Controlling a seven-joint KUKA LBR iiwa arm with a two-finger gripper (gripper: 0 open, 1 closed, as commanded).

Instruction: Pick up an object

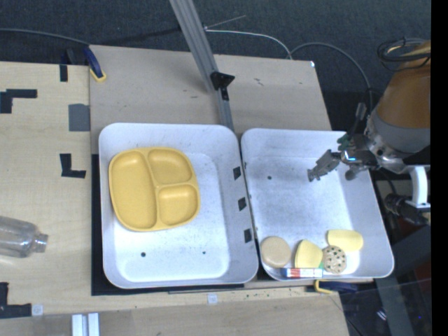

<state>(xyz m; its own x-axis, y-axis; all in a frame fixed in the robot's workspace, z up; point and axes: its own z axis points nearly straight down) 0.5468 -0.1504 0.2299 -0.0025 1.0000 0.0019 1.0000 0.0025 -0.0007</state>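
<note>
Right bin (pixel 280 145): we see most of its floor bare; the items crowd the near edge, leaving open room across the middle and far side.
Objects: we count a tan round piece (pixel 275 251), a yellow wedge (pixel 306 254), a speckled cookie (pixel 336 260) and a pale yellow piece (pixel 344 240), packed close together along the near wall; a thin red-and-white item (pixel 302 273) lies at the rim below them.
Left bin (pixel 168 261): a yellow divided tray (pixel 152 187) sits toward its far-left part; near half is free.
Table (pixel 42 187): pale wood with dark tape marks; a clear bottle (pixel 19 236) lies at the left edge.
Room: dark floor beyond, cables, a grey pole (pixel 192 26) slanting in.
Tool (pixel 323 168): over the right bin's far-right area, well apart from the objects; we cannot tell how wide it stands, and nothing shows in it.
</note>
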